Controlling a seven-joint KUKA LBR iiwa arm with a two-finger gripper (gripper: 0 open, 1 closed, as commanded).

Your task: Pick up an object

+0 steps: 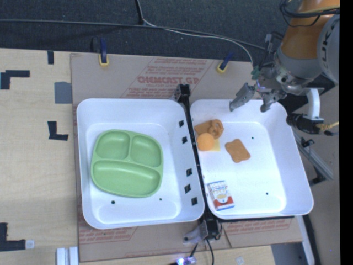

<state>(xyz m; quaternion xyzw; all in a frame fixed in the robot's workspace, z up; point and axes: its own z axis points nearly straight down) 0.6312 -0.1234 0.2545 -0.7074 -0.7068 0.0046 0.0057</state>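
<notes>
The right white bin (287, 164) holds an orange ball (206, 142), a tan croissant-like piece (210, 128) just behind it, a flat brown toast-shaped piece (237, 150) and a small white and red carton (220, 195) near the front. My gripper (255, 102) hangs above the bin's far edge, open, its two grey fingers spread with nothing between them. It is behind and to the right of the food pieces, apart from all of them.
The left white bin (88, 115) holds a green divided plate (127, 163). Black clips run along the divider between the bins (188, 148). Cables cross the dark cloth at the back. The arm's orange band (315, 4) is at the upper right.
</notes>
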